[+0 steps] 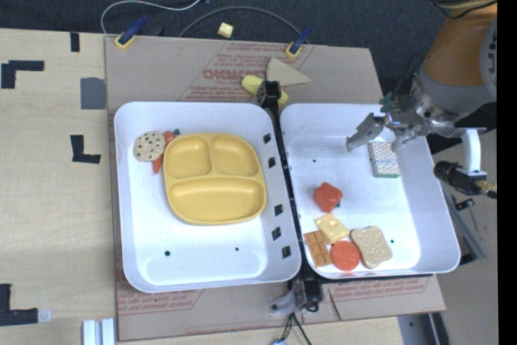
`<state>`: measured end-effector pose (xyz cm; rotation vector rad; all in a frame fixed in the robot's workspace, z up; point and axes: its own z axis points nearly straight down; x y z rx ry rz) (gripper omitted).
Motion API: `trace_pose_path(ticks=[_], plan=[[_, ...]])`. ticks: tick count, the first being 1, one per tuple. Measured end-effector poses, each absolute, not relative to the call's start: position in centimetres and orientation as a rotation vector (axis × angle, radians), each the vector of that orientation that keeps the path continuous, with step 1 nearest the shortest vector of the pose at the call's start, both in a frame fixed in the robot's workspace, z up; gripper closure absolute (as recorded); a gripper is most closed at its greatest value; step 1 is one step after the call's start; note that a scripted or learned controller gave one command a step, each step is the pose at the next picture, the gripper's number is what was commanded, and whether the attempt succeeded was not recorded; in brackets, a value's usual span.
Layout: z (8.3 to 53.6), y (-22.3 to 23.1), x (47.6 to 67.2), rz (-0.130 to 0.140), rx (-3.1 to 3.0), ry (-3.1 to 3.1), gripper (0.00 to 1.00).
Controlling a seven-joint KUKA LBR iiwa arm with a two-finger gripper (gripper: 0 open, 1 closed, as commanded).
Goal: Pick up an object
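While my arm reaches in from the right, I see the gripper (378,133) hanging over the upper part of the right bin (428,198), fingers spread wide with nothing between them. A speckled sponge (384,159) lies on the bin floor just below it. A red piece (327,195), cheese (331,227), cracker (317,248), tomato slice (345,255) and toast (371,246) cluster near the front. A yellow tray (215,178) and cookie (149,146) sit in the left bin (137,238).

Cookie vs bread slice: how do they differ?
The cookie is round and speckled; the bread slice is squarish with a tan crust. The cookie lies in the left bin beside the yellow tray; the bread slice sits in the right bin. Both are flat toy foods.
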<state>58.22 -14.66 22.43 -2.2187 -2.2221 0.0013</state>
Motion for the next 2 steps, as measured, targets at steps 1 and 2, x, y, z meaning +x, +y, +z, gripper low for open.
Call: trace_pose_path(ticks=[1,2], plan=[[8.0,-10.0,54.1,0.001,-2.222,-2.225,0.0],[9.7,-10.2,54.4,-0.004,-2.227,-2.224,1.0]])
